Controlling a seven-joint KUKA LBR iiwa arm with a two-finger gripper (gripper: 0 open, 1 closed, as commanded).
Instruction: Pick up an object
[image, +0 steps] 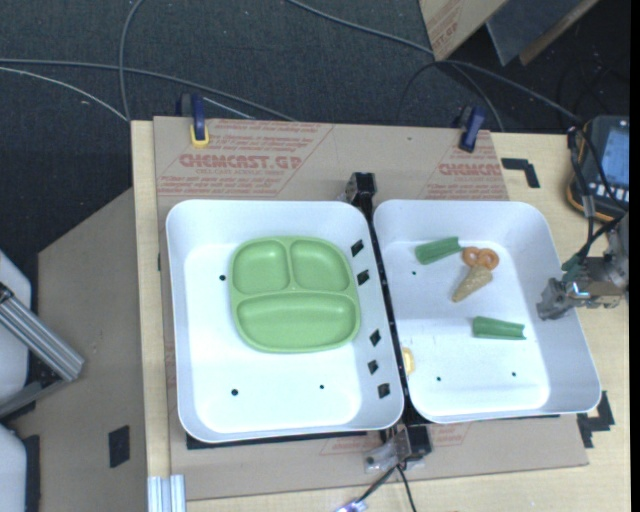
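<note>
The right bin (530, 385) holds several small objects. A green piece (437, 250) lies near its far side. Just to that piece's right is an orange ring-shaped piece (481, 258), with a tan cone (472, 285) below it. A second green piece (498, 328) lies nearer the middle. A grey metal part that looks like my gripper (554, 300) sits at the bin's right rim, to the right of the second green piece and apart from every object. Nothing shows in its grasp.
The left bin (200, 390) holds a green divided plate (294, 294). A black divider with clips (375, 300) runs between the bins. Clamps (199, 118) hold the brown board at the back. Cables and a device (605, 170) crowd the right edge.
</note>
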